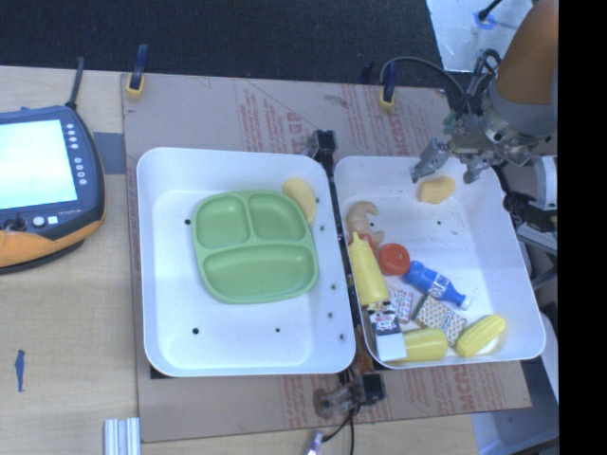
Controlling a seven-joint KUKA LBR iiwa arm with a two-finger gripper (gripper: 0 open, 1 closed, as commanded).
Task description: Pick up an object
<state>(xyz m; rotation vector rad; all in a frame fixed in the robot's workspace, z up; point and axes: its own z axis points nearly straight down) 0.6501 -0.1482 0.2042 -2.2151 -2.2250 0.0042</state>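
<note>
A pale yellow chunk (436, 190) lies on the floor of the right bin (493, 240), near its far edge, and the gripper (451, 163) hangs just above it with its two fingers spread apart, one finger (427, 163) to the left of the chunk and the other toward the right, nothing between them. The grey arm (531, 55) with its orange band reaches in from the right above the bin's far corner. Nearer the camera in the same bin lie a tan curved piece (360, 216), a yellow bottle (366, 267) along the left wall, a red round object (394, 258) just beside it, a blue bottle (435, 283), a patterned packet (438, 315), a yellow block (423, 345) and a yellow corn-like piece (480, 335) toward the near right corner. The left bin (171, 311) holds a green divided plate (254, 245) with a yellow banana-like piece (300, 197) at its far right corner. A tablet-like pendant (43, 183) rests on the bench well to the left of both bins.
</note>
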